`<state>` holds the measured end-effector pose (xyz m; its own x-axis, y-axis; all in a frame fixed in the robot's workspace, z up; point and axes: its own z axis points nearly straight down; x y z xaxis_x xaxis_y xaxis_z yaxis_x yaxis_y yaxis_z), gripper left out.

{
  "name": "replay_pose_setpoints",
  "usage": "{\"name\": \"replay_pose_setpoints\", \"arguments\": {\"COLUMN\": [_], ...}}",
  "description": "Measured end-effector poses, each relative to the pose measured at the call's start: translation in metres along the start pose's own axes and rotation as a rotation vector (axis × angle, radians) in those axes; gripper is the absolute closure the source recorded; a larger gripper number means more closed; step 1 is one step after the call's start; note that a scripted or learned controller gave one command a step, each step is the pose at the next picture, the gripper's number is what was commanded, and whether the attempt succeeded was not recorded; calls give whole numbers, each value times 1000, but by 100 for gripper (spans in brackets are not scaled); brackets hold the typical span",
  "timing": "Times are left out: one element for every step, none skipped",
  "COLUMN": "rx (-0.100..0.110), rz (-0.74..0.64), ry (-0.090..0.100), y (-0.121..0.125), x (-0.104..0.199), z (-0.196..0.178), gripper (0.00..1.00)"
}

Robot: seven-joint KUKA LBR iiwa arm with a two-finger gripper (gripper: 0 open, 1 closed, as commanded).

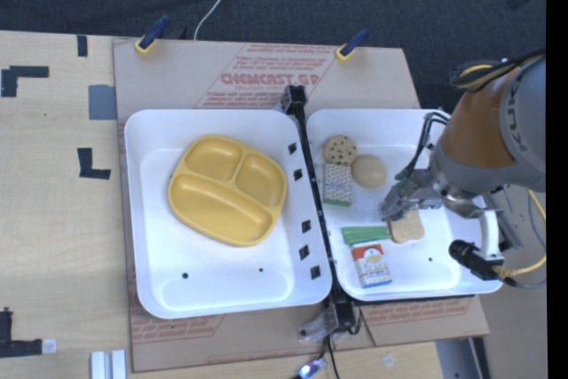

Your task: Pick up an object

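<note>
The right bin [444, 280] holds several small items: a round cookie [338, 148], a tan bun [368, 170], a patterned packet [337, 185], a green flat piece [365, 234], a red and white carton [372, 265] and a tan toast-like piece [408, 230]. My gripper [397, 207] reaches in from the right and hangs low over the bin's middle, just above the toast-like piece and right of the bun. Nothing shows between its tips.
The left bin [151, 191] holds a yellow divided plate [228, 188]. A black divider with clips [306, 191] runs between the bins. The arm's orange band [479, 129] and grey body cover the right bin's right edge. Cardboard lies under both bins.
</note>
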<state>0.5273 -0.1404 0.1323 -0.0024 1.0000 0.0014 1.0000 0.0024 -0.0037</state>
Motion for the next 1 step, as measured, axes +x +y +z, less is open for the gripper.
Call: {"name": "replay_pose_setpoints", "arguments": {"rx": [-2], "rz": [-1], "ry": [-1], "y": [3], "x": [9], "z": [-54], "gripper": [100]}}
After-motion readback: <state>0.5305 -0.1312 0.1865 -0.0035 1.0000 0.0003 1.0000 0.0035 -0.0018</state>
